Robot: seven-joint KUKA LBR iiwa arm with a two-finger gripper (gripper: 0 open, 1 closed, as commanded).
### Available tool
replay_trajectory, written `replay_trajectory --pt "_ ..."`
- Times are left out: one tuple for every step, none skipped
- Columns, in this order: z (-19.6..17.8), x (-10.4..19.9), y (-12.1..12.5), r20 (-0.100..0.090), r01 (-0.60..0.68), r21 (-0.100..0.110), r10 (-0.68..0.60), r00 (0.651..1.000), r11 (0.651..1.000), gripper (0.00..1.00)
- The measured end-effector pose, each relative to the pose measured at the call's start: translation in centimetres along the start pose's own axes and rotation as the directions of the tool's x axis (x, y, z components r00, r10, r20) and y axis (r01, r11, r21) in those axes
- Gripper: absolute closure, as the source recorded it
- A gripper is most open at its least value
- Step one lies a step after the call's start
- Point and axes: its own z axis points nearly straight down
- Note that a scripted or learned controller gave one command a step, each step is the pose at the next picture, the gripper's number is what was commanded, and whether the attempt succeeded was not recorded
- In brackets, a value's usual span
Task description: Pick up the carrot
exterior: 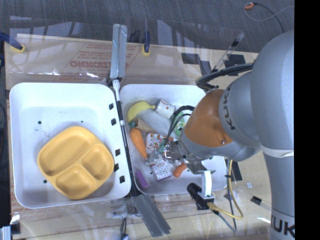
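The carrot (138, 142) lies in the right bin (165, 90), close to its left wall, with its thick end toward the back and its tip toward the front. My gripper (169, 151) reaches down into the middle of that bin below the arm's orange band (210, 126). It stands to the right of the carrot, over a pile of small items, apart from the carrot. The wrist hides the gripper's lower end.
A yellow fruit (139, 109) and a pale grey bottle (156, 119) lie behind the carrot. A printed packet (161, 170), a small orange piece (179, 171) and a purple item (141, 178) lie toward the front. The left bin (30, 99) holds a yellow divided plate (75, 162).
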Motion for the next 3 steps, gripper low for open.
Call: replay_trajectory --pt "0.0 -0.6 0.1 0.001 -0.165 -0.003 0.165 0.986 0.986 0.0" --pt "0.0 -1.6 0.1 0.001 -0.315 -0.003 0.315 0.949 0.949 0.0" --pt "0.0 -3.6 0.3 0.0 -0.469 -0.001 0.469 0.883 0.883 0.0"
